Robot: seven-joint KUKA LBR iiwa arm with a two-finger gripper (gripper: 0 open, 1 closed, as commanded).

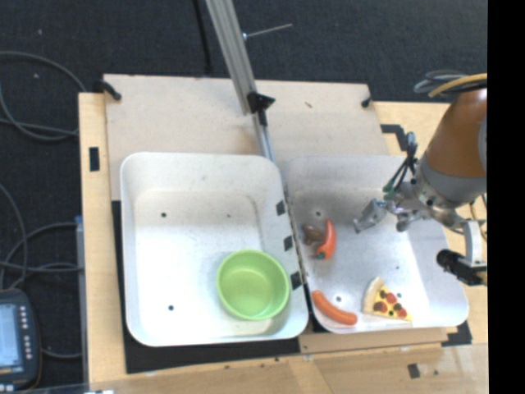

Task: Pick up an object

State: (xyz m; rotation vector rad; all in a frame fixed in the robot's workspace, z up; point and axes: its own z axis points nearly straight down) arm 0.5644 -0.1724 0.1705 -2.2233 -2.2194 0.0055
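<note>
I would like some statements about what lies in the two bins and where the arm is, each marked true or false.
1. The green bowl sits in the left bin. True.
2. The pizza slice lies in the left bin. False: it lies in the right bin.
3. The pincer is above the right bin. True.
4. The bowl holds a sausage. False: the sausage lies in the right bin, near its front edge.

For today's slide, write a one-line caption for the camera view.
KUKA arm's tool over the right bin with two sausages and a pizza slice; green bowl in the left bin.
</note>
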